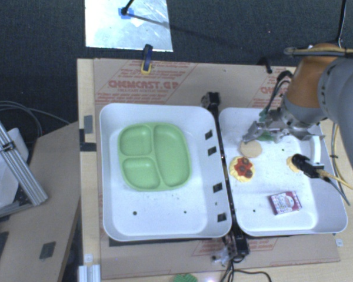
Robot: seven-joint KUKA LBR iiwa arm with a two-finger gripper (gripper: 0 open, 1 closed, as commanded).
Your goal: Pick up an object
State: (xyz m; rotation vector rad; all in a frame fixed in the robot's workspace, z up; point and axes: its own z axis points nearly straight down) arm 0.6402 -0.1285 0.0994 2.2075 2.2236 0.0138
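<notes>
The left shallow white bin point(112, 216) holds a pale green three-compartment plastic tray point(154, 156). In the right shallow white bin point(329, 219), just beside my end effector point(251, 135), lies a round tan disc point(250, 149), flat and plain; near it sit a yellow-and-red flower-shaped toy point(242, 169) and a small red packet point(285, 202). Whether my end effector is open or closed I cannot tell.
</notes>
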